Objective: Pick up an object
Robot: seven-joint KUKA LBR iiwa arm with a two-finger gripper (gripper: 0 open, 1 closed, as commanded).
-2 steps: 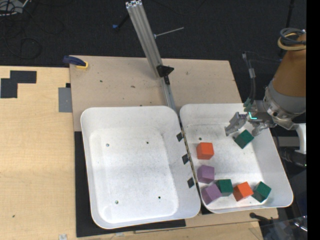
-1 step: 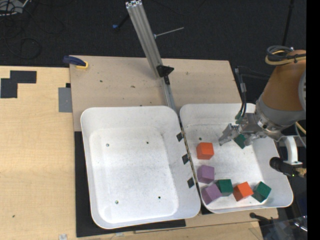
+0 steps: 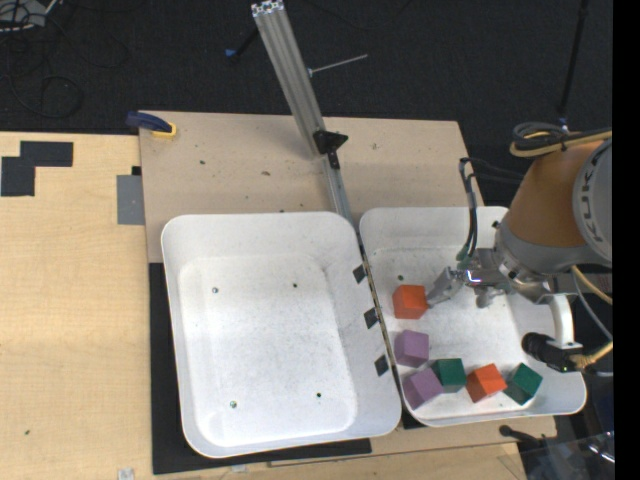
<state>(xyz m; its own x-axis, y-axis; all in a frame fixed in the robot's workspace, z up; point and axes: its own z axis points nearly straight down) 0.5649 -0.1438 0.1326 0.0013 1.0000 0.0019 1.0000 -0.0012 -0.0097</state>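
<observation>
Orange block (image 3: 409, 301): centre-right of the frame, upper part of the right bin (image 3: 420, 230) — nearest the fingers.
Gripper (image 3: 455, 283): just right of the block, slightly higher — spread wide, nothing between its fingers.
Coming move: leftward and down, judging by this.

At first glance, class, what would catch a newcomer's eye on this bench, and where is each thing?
The grey and orange arm reaching in from the right stands out first, its gripper low over the right bin beside an orange block. Next come the bright blocks along that bin's near edge: two purple, two green, another orange.
</observation>
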